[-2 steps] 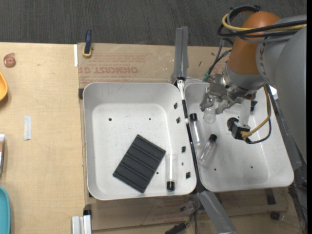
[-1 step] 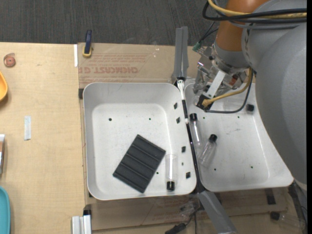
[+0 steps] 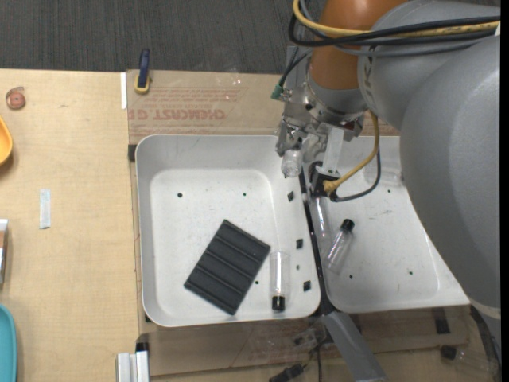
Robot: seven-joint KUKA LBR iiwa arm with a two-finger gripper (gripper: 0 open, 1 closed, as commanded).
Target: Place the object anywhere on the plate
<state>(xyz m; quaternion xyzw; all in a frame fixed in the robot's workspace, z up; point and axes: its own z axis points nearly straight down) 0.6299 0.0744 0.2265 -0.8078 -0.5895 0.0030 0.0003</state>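
A black ribbed rectangular plate (image 3: 228,266) lies flat and askew in the left bin (image 3: 159,213), toward its front. Just right of the plate rests a clear tube with a black cap (image 3: 277,280), cap pointing to the front; whether it touches the plate's edge is unclear. A second clear tube with a black cap (image 3: 340,243) lies in the right bin (image 3: 398,285) near the divider. My gripper (image 3: 301,159) hangs over the back of the wall between the two bins, well behind both tubes and the plate, largely hidden under the wrist.
The arm's grey body and orange band cover the right bin's back and right side. Yellow and black cables loop around the wrist. A cardboard sheet (image 3: 191,106) lies behind the left bin, with a blue clamp (image 3: 143,70) at its corner.
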